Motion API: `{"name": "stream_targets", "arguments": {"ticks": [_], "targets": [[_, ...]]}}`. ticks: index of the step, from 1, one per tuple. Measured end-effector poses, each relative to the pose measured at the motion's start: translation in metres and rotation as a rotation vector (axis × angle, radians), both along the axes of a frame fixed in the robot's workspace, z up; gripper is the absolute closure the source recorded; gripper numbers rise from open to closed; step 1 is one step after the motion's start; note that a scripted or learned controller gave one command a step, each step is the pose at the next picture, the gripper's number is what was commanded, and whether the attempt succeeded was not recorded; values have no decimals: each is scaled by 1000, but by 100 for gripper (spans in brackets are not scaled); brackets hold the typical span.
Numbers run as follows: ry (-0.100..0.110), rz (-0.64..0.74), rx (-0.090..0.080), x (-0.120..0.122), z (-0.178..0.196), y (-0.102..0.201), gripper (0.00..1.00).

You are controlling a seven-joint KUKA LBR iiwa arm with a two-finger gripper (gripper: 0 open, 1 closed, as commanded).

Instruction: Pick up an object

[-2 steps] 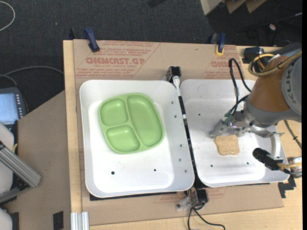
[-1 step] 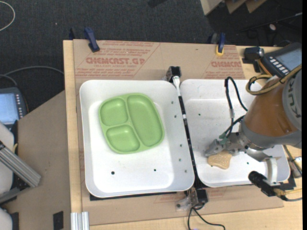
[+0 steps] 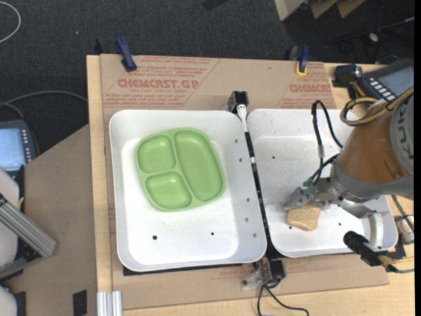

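- Cardboard-topped surface (image 3: 197,74): nearest the camera at its front edge, it carries both bins side by side; blue and yellow clamps at the far edge seem to pin the sheet in place.
- Arm (image 3: 375,150): reaches in from the right and bends down over the right bin, apparently posed for a pick.
- Left bin (image 3: 131,242): holds a green divided tray (image 3: 181,170) lying flat towards its far left, its three compartments bare.
- Right bin (image 3: 283,127): holds one tan, flattish object (image 3: 304,218) near its front left part.
- Gripper (image 3: 309,197): sits low in the right bin, just above and apparently touching the tan object; whether it is released or clenched cannot be told, and no grasp is visible.
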State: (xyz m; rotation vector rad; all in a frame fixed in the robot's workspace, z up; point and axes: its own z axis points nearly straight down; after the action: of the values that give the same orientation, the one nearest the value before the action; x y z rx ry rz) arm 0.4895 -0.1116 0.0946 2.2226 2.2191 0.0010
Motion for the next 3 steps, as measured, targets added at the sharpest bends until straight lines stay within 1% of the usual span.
{"name": "stream_targets", "arguments": {"ticks": [1,2,3], "targets": [[-14,8,-1,62,96,34,100],[-6,10,3,28,168,109,100],[0,6,1,-12,197,145,100]]}}
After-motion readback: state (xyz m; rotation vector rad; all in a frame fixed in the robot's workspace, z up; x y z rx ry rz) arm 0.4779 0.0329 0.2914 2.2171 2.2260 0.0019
